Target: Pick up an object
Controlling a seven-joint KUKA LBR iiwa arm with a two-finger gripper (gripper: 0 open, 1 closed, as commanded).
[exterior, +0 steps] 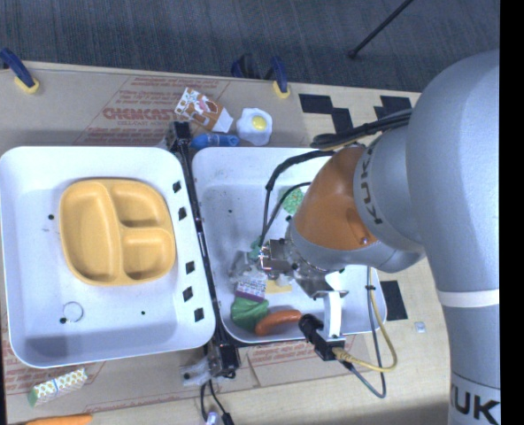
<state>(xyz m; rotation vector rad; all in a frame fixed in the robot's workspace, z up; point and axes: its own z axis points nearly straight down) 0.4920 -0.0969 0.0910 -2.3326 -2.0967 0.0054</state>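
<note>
My gripper [264,264] is low in the right bin [216,204], under the orange wrist band [333,212], and the arm hides much of the bin. Metal parts of the gripper sit just above a small white and purple packet [250,287]. In front of that, by the bin's near wall, lie a green object [248,312] and an orange sausage-shaped piece [278,320]. A bit of green-patterned item [291,202] peeks out beside the wrist. Nothing can be seen held.
The left bin [32,264] holds a yellow compartment tray [119,230]. Behind the bins lie a snack packet [196,107], a blue object [214,140] and a yellow-white object [255,126]. A wrapped packet [58,384] lies at the front left. Cables [368,361] trail by the arm.
</note>
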